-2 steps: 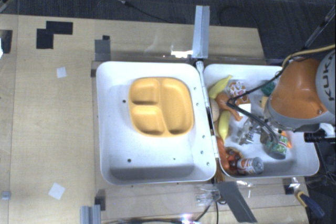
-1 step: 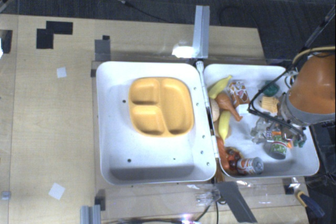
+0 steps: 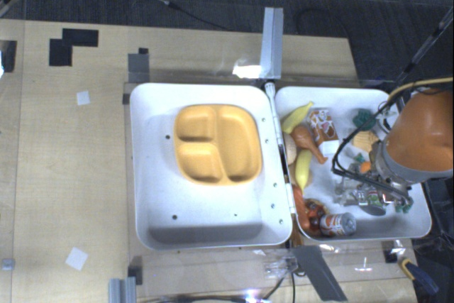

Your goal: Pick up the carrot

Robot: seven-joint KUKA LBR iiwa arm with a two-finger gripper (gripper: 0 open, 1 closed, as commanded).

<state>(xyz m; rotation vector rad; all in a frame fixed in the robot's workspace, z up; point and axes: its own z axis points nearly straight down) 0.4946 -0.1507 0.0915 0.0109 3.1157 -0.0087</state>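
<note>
Camera view shows the task unfinished: the small orange carrot point(image 3: 364, 167) lies in the right-hand shallow white plastic bin point(image 3: 418, 227), toward the desk's right edge, just beside the grey arm's wrist hardware. The pincer point(image 3: 372, 199) hangs low over that bin; whether it is wide or narrow I cannot tell, and nothing is visibly gripped. Crowding the bin's left side are two yellow bananas point(image 3: 298, 117), a brown drumstick point(image 3: 308, 140) and a silver can point(image 3: 339, 224). The yellow compartment tray point(image 3: 216, 143) sits in the left bin.
</note>
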